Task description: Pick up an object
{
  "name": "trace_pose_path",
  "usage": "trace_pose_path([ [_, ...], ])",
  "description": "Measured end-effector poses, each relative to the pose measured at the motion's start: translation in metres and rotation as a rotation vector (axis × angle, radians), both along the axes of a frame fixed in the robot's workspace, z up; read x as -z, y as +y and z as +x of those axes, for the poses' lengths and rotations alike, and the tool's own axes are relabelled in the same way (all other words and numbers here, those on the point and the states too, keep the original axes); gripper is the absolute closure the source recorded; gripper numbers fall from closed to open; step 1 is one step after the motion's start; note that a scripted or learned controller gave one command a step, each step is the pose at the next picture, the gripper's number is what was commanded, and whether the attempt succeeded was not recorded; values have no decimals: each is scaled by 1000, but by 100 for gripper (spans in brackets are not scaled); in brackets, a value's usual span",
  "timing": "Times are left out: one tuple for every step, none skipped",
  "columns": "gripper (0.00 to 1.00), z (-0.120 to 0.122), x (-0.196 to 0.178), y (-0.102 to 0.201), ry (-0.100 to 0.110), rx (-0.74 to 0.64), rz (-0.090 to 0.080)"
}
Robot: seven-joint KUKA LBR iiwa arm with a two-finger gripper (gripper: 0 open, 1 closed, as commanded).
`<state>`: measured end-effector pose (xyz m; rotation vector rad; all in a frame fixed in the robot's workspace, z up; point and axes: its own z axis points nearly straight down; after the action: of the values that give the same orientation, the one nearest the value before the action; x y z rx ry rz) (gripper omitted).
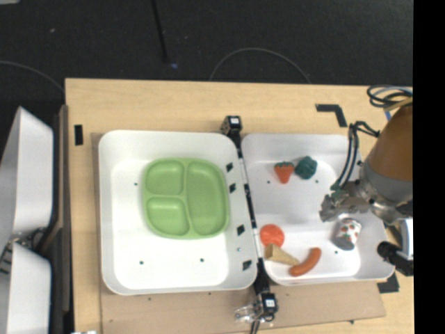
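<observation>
Near edge of the right bin (361, 273): a hot-dog-shaped toy (306, 261) lies slanted, touching a tan wedge (280, 255), with an orange-red ball-like toy (272, 235) just behind, against the divider side. To their right, a small silver-white object (347, 232) sits right below the hand (341, 211). Hand hangs low over the bin's right middle, arm (393, 152) coming in from the right; can't tell how wide the hand is or whether it grips anything, the wrist blocks it. Farther back, a red strawberry-like toy (284, 172) and a teal lump (305, 166) sit just beside each other near the far wall. Left bin (111, 207) holds a green divided plate (186, 197), centred. Everything sits on the tan counter (83, 103). Likely target, judging by position: the silver-white object. To do it well: centre over it, spread wide enough to straddle it, drop straight to the bin floor, close, lift vertically. Risk: it looks small and rounded, may squirt out sideways; bin's right wall is near, so keep clear of it.
</observation>
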<state>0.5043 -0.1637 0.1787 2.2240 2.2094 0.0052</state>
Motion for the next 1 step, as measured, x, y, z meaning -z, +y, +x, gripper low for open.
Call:
trace_pose_path([
  [100,9,-62,2,-2,-10,-1],
])
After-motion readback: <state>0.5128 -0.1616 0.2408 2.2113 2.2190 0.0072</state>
